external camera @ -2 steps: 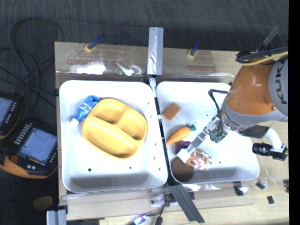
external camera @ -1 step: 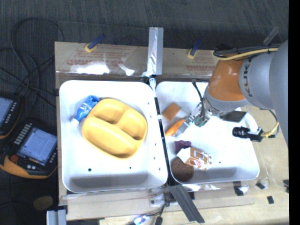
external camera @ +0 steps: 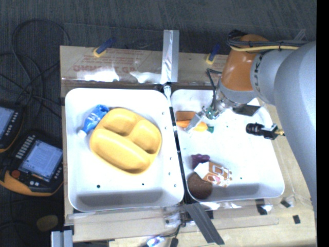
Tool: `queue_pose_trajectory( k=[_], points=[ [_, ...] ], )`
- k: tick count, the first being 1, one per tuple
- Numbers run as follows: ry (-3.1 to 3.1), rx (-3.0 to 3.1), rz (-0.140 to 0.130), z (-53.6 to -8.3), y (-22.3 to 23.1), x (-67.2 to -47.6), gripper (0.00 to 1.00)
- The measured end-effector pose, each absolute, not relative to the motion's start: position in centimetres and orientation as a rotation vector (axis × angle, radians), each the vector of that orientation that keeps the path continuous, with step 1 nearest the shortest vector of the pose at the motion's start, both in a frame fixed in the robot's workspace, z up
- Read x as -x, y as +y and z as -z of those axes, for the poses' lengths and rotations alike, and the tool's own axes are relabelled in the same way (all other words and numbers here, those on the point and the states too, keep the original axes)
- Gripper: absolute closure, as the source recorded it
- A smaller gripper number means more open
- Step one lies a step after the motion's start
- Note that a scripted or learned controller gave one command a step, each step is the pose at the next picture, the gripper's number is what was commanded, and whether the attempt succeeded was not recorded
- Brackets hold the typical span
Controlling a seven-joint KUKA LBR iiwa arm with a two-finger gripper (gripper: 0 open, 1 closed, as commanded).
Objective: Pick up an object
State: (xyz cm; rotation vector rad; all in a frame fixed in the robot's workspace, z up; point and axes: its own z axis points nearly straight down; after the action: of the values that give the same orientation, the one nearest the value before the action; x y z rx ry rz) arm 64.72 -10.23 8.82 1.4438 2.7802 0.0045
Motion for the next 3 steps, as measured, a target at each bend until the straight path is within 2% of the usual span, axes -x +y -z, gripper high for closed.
queue_pose_trajectory(
  k=[1,2,3],
  points=[
    [2.780,-1.444,-0.004,-8.8,-10.2,-64.7,0.00],
    [2.779,-1.441,-0.003,-9.7,-10.3,-64.9,1.00],
    [2.782,-1.440,0.000,-10.4,-10.3,-64.9,1.00]
  ],
)
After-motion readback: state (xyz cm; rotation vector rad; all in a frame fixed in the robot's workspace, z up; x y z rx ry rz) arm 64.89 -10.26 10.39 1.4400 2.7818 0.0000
